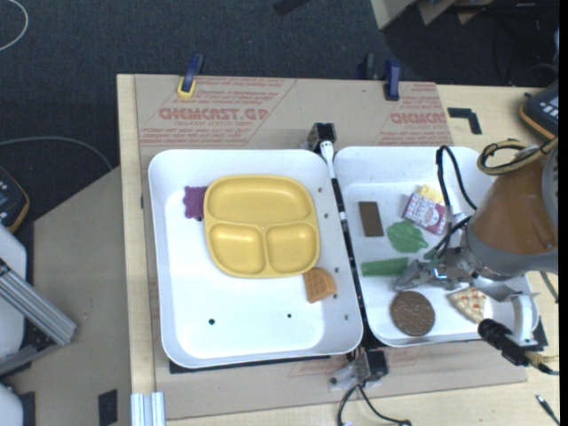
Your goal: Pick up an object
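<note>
My gripper [419, 276] hangs low in the right bin [390, 160], at the right end of a green bar [382, 267] and just above a round brown cookie [413, 314]. A green leaf shape [406, 236] lies directly behind it. The grey wrist and orange band [519, 216] cover the bin's right side. Nothing is visibly lifted. A pizza slice [469, 303] peeks out under the wrist.
Further back in the right bin lie a brown rectangle [370, 219] and a pink-and-white packet [423, 209]. The left bin [248, 322] holds a yellow divided plate [263, 224], a purple piece [193, 201] and a tan bread chunk [319, 284]. A black cable [444, 185] loops over the right bin.
</note>
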